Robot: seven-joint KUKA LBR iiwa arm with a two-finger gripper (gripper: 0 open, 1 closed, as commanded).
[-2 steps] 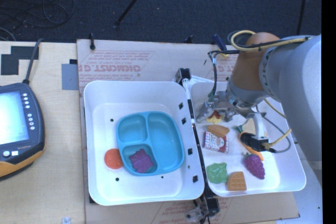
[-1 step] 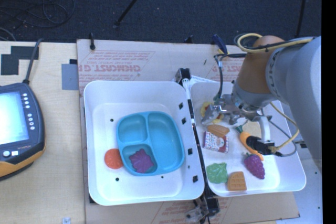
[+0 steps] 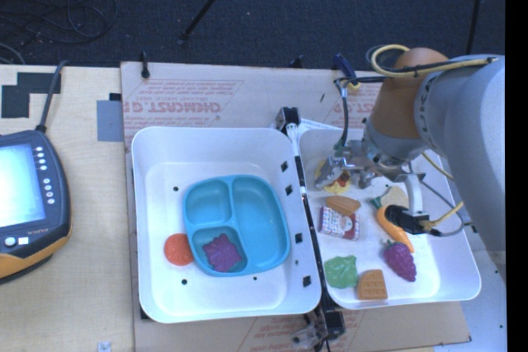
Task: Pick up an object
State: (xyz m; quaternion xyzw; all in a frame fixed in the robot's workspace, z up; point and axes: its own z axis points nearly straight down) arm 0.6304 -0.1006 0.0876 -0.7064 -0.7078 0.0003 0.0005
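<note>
My gripper (image 3: 334, 175) hangs low over the upper left part of the right bin (image 3: 462, 280), close to the divider between the bins. Just below it lies a tan, bread-like piece (image 3: 342, 204), and under that a red and white packet (image 3: 338, 223). An orange carrot-like piece (image 3: 393, 228), purple grapes (image 3: 400, 260), a green leafy piece (image 3: 340, 270) and an orange waffle-like piece (image 3: 372, 285) lie further toward the front. I see nothing held in the gripper.
The left bin (image 3: 157, 152) holds a blue divided tray (image 3: 239, 222) with a purple piece (image 3: 219, 252) in its front compartment, and an orange ball (image 3: 176, 250) beside it. A handheld control pendant (image 3: 25, 202) lies at the far left. The grey arm (image 3: 462, 128) covers the right bin's back right.
</note>
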